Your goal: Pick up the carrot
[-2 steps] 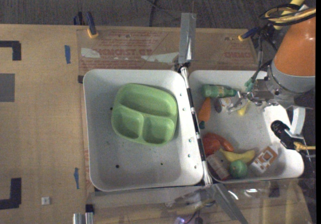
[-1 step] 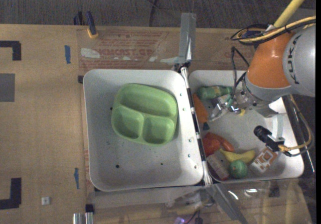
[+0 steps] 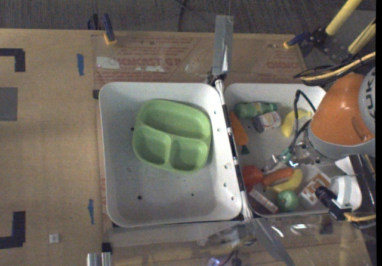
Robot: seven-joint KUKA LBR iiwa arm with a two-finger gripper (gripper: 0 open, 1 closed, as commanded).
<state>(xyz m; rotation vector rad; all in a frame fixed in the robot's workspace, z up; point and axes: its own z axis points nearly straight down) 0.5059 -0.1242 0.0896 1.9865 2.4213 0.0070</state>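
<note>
The carrot (image 3: 239,130) is a slim orange piece lying lengthwise against the left wall of the right bin (image 3: 266,93). My gripper (image 3: 290,160) hangs low over the middle of that bin, under the arm's orange band (image 3: 338,117), roughly a hand's width right of and below the carrot. It hovers just above an orange-red oblong item (image 3: 277,176) and a yellow banana (image 3: 292,182). Nothing can be made out in its grasp.
Around the gripper in the right bin lie a green bottle (image 3: 254,108), a small jar (image 3: 269,120), a yellow fruit (image 3: 293,120), a red item (image 3: 252,175), a green lime (image 3: 287,200) and small boxes (image 3: 262,200). The left bin (image 3: 119,157) holds a green divided plate (image 3: 172,135).
</note>
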